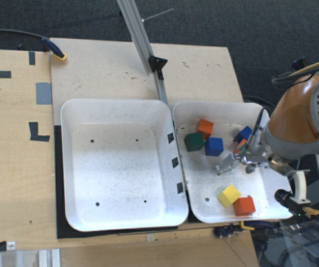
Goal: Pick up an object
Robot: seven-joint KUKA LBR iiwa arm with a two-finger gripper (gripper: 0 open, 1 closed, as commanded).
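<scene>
Two cubes lie nearest you in the right bin (pixel 204 211): yellow (pixel 229 195) and red (pixel 244 206), touching. Your pincer (pixel 233 164) hangs just above them, low over bare floor; whether it is clenched I cannot tell. Beyond sit blue (pixel 214 146), green (pixel 193 142) and orange (pixel 205 128). Choose blue: centre over it before descending.

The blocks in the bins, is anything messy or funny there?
A little. All the blocks crowd the right bin: an orange block, a green one, a blue one, a yellow one touching a red one. They lie tilted every which way. Nothing looks spilled or broken.
</scene>
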